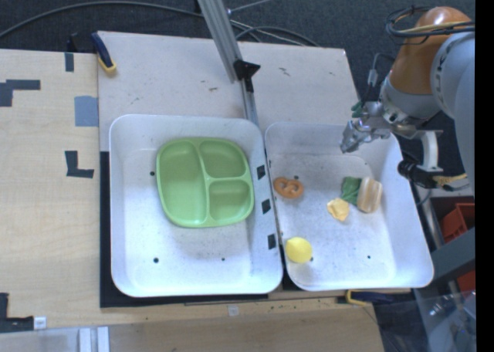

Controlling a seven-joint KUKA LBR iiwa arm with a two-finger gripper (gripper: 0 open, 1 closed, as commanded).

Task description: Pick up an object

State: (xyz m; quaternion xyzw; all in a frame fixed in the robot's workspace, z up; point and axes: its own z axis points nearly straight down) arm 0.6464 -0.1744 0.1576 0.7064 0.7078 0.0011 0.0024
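Bench w/ end effector (353,140) over rt bin (401,265) (far edge)

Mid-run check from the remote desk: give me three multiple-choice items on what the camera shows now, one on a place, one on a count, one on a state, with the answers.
1. Where does the green divided plate lie?
A. In the left bin
B. In the right bin
C. On the wooden bench outside both bins

2. How many compartments does the plate have?
A. Two
B. Three
C. Five

3. How does the gripper stand relative to the objects in the right bin?
A. It is lifting the yellow ball
B. It sits near the bin's far edge, apart from all of them
C. It is pressing on the pretzel-shaped piece

Answers:
1. A: the plate rests on the left bin's floor.
2. B: one long section and two smaller ones.
3. B: the yellow ball, the pretzel-shaped piece, the yellow piece and the green and tan pieces all lie on the floor, away from it.
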